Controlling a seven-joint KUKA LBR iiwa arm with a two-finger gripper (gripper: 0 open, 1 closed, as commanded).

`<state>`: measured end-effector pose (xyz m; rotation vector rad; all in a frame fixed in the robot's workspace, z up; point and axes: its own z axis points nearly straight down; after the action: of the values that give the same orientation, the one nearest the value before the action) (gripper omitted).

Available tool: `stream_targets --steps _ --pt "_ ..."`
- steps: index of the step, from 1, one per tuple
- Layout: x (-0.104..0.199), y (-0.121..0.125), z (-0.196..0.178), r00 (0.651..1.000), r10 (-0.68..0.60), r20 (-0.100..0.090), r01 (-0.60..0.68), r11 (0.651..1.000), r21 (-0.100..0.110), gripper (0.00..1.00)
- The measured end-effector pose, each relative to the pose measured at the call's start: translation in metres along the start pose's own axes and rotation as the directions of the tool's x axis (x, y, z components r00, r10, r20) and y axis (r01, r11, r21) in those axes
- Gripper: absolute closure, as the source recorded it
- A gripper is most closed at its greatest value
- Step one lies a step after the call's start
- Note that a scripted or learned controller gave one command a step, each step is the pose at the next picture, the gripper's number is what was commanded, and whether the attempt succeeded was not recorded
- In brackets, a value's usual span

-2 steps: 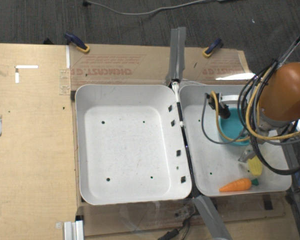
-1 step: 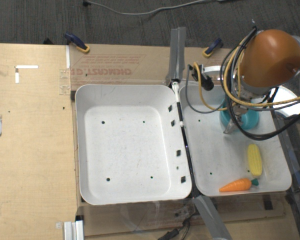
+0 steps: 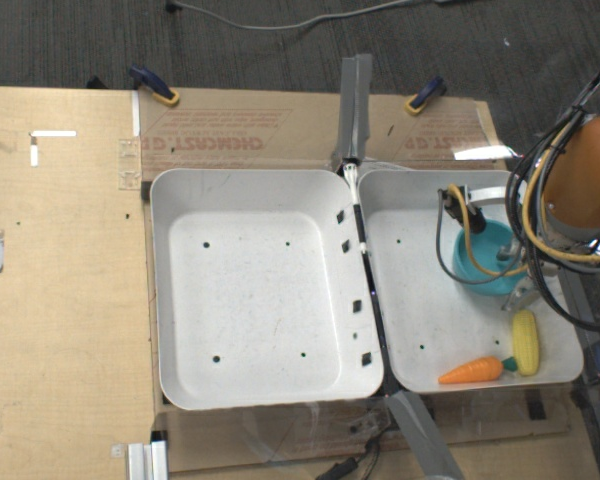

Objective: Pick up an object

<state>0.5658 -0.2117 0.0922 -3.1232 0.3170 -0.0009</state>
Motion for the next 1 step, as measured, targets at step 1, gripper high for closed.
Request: stream_targets --steps 1 --pt "-0.0792 0.0210 0.0000 1.000 0.003 0.001 -0.003 1.000 0.007 0.00"
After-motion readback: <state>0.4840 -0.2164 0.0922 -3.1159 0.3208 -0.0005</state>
